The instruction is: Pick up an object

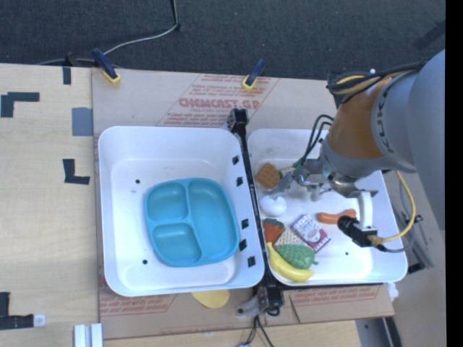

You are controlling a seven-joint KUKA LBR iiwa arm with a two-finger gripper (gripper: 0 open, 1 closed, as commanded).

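The right bin holds several small items. A brown cookie-like piece lies at its left side, with a white egg-shaped object just below it. Further toward the front are a red piece, a pink and white packet, an orange carrot, a green item and a yellow banana. My gripper hangs low over this bin, just right of the brown piece and above the white object. Nothing is visibly held in it.
The left bin contains a blue divided plate. A black divider runs between the two bins. A yellow object sticks out under the left bin's front edge. The arm's grey body covers the right bin's far right part.
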